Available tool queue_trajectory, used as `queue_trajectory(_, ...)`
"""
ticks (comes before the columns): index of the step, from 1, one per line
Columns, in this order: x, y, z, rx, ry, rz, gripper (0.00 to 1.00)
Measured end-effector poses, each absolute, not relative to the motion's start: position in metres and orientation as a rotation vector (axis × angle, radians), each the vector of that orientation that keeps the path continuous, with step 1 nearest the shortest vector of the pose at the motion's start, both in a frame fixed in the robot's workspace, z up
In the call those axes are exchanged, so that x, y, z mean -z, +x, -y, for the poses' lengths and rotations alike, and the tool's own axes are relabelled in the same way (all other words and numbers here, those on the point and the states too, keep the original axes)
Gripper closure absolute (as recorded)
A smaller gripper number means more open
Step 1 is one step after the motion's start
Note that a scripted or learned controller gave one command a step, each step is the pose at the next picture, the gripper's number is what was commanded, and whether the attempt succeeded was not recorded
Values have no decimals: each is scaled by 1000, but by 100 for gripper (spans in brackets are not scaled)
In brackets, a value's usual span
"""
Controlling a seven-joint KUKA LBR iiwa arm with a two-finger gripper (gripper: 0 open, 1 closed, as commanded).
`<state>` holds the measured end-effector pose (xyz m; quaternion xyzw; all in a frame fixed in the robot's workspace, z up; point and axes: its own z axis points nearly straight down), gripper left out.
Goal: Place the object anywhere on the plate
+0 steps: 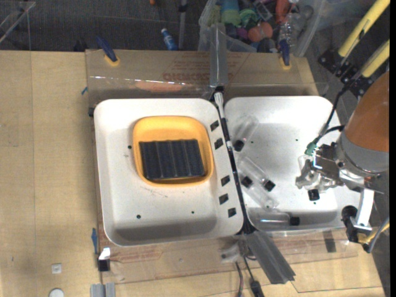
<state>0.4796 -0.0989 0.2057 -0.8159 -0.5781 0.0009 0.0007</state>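
Left bin (117, 221): black obj (171, 158) on plate (142, 132)

A yellow plate (170, 129) sits in the left bin (114, 166) with a dark ridged block (171, 159) lying on it. The gripper (314, 177) hangs low over the right bin (278, 116), near its right side, below the grey arm (371, 135).

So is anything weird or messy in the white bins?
Nothing looks spilled or broken. A dark ridged object already lies flat on the yellow plate in the left bin. The gripper is over the right bin, far from the plate.
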Motion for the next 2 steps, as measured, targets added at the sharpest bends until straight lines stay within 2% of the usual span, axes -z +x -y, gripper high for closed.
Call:
queue_trajectory(1,-187,537,97,-2,-2508,1893,100)
queue_trajectory(2,-184,580,78,-1,-2452,1965,100)
